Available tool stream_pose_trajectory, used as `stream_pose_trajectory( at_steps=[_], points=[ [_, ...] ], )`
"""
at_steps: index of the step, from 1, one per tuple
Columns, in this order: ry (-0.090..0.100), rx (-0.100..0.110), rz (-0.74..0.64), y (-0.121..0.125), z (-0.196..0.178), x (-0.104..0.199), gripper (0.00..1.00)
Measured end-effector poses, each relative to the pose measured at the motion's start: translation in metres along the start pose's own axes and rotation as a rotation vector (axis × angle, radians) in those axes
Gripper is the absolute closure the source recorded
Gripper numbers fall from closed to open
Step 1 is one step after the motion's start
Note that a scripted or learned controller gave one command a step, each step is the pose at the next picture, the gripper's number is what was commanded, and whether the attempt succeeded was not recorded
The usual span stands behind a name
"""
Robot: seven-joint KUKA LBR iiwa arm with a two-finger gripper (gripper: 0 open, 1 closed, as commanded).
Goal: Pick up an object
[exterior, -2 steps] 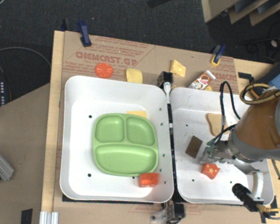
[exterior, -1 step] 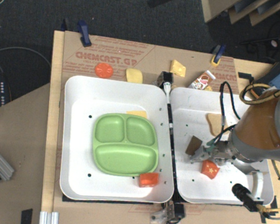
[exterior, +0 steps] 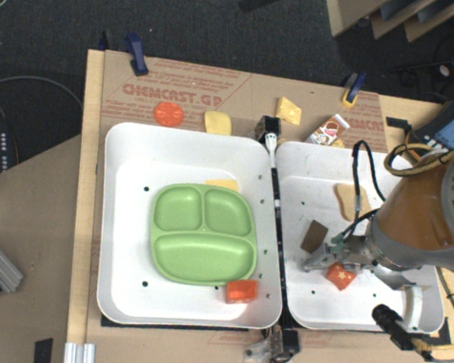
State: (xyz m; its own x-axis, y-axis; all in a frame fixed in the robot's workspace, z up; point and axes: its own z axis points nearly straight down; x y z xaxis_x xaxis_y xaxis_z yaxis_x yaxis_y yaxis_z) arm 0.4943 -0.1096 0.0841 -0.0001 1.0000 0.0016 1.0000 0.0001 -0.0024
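Hovering in rt bin (exterior: 310, 306), claw (exterior: 325, 261) by red block (exterior: 340, 276); grip state unclear

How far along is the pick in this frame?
Done: the gripper is down in the right bin, beside the red block and brown piece. In hand: nothing visibly held; the block lies on the bin floor. Left: grasp and lift.

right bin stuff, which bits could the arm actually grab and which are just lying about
For the job:
gripper
small red block
brown block
tan piece

Lying about:
green divided plate
orange block
orange disc
yellow pieces
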Motion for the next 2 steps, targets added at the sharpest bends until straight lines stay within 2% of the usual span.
stream_pose_trajectory(
  at_steps=[1, 2],
  points=[
    [-0.004, -0.006, 0.003, 0.0012, -0.0117, -0.0018, 1.0],
    [-0.004, -0.005, 0.003, 0.0009, -0.011, -0.0017, 0.0]
  ],
)
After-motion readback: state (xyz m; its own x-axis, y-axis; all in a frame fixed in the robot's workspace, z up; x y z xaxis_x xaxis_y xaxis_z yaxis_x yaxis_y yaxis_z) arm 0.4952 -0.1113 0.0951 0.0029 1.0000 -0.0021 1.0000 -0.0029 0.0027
